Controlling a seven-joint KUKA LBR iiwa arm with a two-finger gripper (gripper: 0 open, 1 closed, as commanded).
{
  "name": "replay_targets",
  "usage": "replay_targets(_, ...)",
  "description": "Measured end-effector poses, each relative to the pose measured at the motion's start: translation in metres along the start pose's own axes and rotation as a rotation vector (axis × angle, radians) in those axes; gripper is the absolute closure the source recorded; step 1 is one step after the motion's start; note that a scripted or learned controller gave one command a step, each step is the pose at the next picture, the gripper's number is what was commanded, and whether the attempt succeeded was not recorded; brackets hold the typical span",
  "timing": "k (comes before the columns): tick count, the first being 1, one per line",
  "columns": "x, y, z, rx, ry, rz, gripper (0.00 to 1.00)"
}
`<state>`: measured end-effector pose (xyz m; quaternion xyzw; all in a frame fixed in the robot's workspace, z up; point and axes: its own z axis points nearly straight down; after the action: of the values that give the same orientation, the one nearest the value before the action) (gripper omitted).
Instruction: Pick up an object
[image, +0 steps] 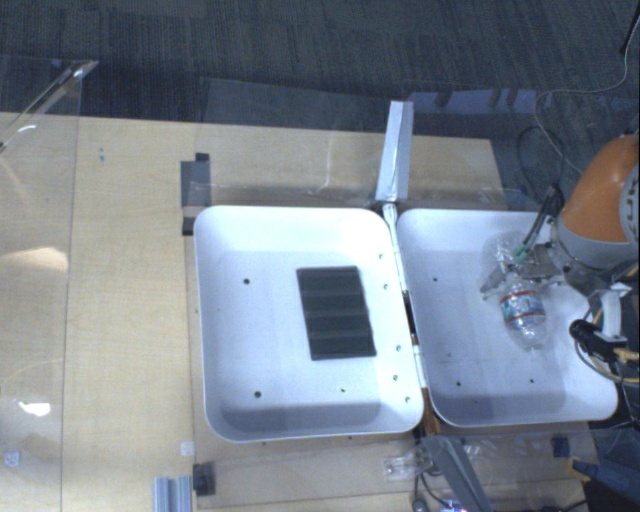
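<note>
A small clear plastic bottle (525, 312) with a bluish label lies in the right bin (460, 400), toward its right half. My gripper (516, 268) hangs directly over the bottle's upper end, touching it or very close to it. The clear plastic and the metal parts blend together there, so I cannot tell whether the bottle is gripped. The arm's orange band (603, 198) sits just to the right of the gripper. A dark ridged rectangular block (336, 312) lies flat in the middle of the left bin (230, 400).
A raised divider (403, 300) separates the two bins. A metal bar (394, 152) stands behind their junction. Black cables (595, 345) hang near the right bin's right rim. The wooden bench (110, 300) stretches to the left.
</note>
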<state>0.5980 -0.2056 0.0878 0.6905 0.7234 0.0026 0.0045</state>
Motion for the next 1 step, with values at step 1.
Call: replay_targets(1,0.0007,0.0025,-0.0121,-0.007,0.0,-0.001,1.0)
